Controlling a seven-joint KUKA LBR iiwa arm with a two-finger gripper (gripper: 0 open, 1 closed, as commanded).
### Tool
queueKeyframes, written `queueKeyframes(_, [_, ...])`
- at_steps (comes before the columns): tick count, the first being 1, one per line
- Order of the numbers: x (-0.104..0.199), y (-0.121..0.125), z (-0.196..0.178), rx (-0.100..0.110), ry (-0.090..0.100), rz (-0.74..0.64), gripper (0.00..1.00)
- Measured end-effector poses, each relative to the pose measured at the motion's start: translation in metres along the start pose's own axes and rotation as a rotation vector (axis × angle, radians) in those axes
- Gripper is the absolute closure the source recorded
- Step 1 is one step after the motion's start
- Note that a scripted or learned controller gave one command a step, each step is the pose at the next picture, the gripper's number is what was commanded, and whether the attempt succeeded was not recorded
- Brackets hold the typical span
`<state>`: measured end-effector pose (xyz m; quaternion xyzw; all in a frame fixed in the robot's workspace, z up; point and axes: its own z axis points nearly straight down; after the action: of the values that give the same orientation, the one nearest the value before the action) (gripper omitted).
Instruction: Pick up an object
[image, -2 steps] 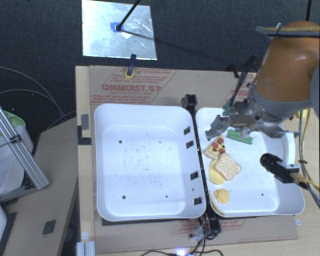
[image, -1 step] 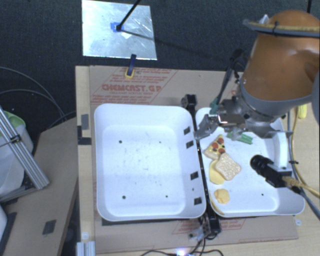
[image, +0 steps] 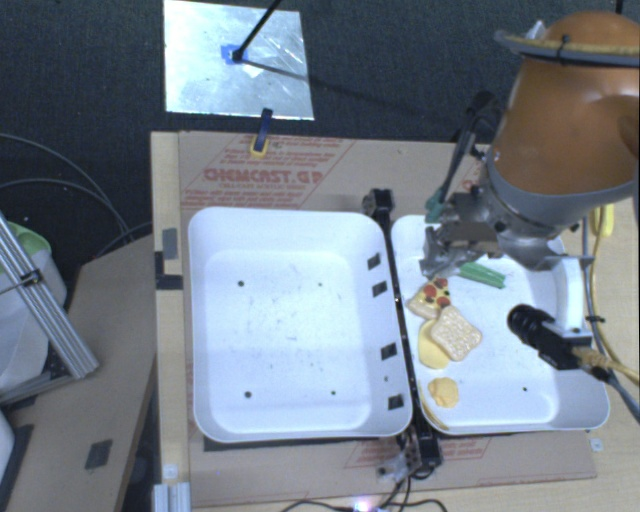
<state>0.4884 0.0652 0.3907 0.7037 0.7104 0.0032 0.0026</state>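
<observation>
I had the grey two-finger gripper (image: 432, 262) low in the right white bin (image: 520, 405); couldn't tell its opening or whether it gripped anything. Just below it lay a small pizza-slice toy (image: 432, 297), tan waffle-textured cracker (image: 456, 331) beyond, green stick (image: 483, 273) beside. All looked light, stiff, flat; I'd pinch thin edges.

A robotics lab: 2 white bins (image: 285, 225) sit on a cardboard-covered bench (image: 300, 165), with loose cables (image: 60, 160), aluminium framing (image: 45, 315) and dark carpet (image: 80, 70).

A brown bench (image: 300, 165) bears two white bins (image: 285, 320) side by side.
</observation>
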Motion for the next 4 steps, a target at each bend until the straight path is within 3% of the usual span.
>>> queueKeyframes(1, [0.0, 0.0, 0.0, 0.001, 0.0, 0.0, 0.0])
queueKeyframes(2, [0.0, 0.001, -0.011, -0.003, 0.0, -0.005, 1.0])
queueKeyframes(3, [0.0, 0.001, -0.01, -0.002, 0.0, -0.004, 0.0])
queueKeyframes(4, [0.0, 0.002, -0.022, -0.007, 0.0, -0.009, 1.0])
